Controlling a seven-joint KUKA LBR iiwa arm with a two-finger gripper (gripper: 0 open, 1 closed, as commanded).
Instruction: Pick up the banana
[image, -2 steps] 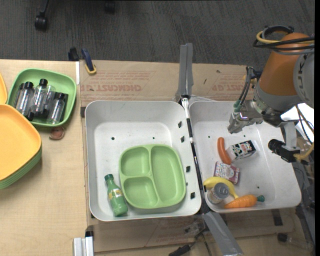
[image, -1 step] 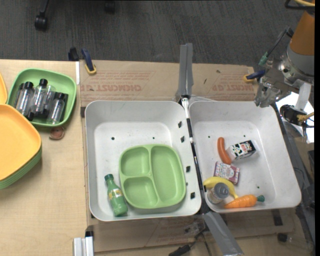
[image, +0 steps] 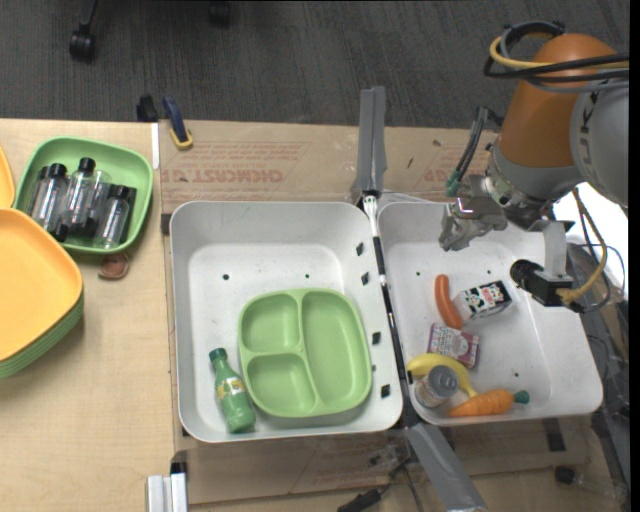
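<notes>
Banana (image: 441, 366): lying at the near left corner of the right bin (image: 560, 385), curving over a small round container (image: 437, 388) and touching it.
Crowding: resting just beside a pink packet (image: 455, 344) on its far side and an orange carrot (image: 484, 403) on its near right side; sitting close to the bin wall as well.
Risk of a missed grasp: probably closing on the container or the packet rather than the fruit, given how tightly these things are packed.
Risk of a slip: likely rolling or sliding off the container lid under a downward push, since the fruit is perching on a rounded support.
Risk of a collision: possibly striking the bin's left wall or the divider (image: 372, 215) while descending into that corner.
Other clutter: a red sausage (image: 447, 299) and a small black-and-white carton (image: 485, 298) lying mid-bin, between the jaws and the target.
Arm (image: 548, 100): reaching in from the right, orange band above the wrist, hanging over the far part of the right bin.
Jaws (image: 458, 232): pointing down, well apart from the fruit, gripping nothing visible; spread or clenched, cannot tell.
Left bin (image: 200, 240): holding a green divided tray (image: 305, 353) and a green bottle (image: 230, 391), sitting away from the work.
</notes>
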